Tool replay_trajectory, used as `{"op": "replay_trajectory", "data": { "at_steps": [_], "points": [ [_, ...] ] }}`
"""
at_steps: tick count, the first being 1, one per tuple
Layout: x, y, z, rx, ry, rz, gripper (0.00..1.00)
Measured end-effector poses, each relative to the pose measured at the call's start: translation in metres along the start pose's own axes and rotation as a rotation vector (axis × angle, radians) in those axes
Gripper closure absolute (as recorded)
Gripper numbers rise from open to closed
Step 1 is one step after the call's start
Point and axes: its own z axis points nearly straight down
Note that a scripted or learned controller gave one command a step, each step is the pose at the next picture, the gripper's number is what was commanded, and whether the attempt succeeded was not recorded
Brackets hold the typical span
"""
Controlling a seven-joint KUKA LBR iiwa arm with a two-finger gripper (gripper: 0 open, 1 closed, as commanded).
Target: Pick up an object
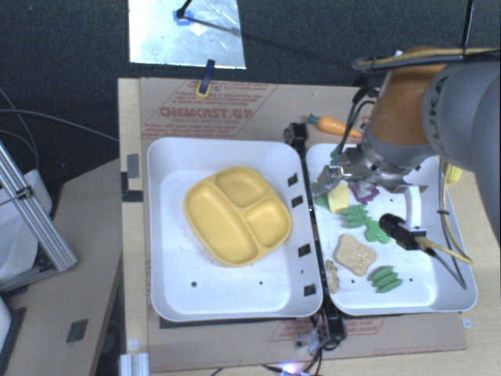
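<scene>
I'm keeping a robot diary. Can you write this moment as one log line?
gripper low in right bin | near cheese | toast, green beans loose | yellow plate in left bin

A yellow divided plate [237, 214] lies in a white bin [168, 210]; green pods [383, 278] lie beside tan toast [354, 254].

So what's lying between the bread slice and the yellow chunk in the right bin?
In the camera view, green leafy pieces lie between the bread slice and yellow chunk.
</scene>
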Motion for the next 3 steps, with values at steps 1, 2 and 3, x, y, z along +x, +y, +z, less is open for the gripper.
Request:
{"op": "replay_trajectory", "data": {
  "at_steps": [1, 2, 3],
  "points": [
    [-0.032, -0.014, -0.002, -0.005, -0.005, 0.011, 0.0],
    [-0.007, -0.03, -0.12, -0.02, -0.003, 0.003, 0.0],
    [0.064, -0.054, -0.15, -0.011, 0.0, -0.003, 0.0]
  ]
}}
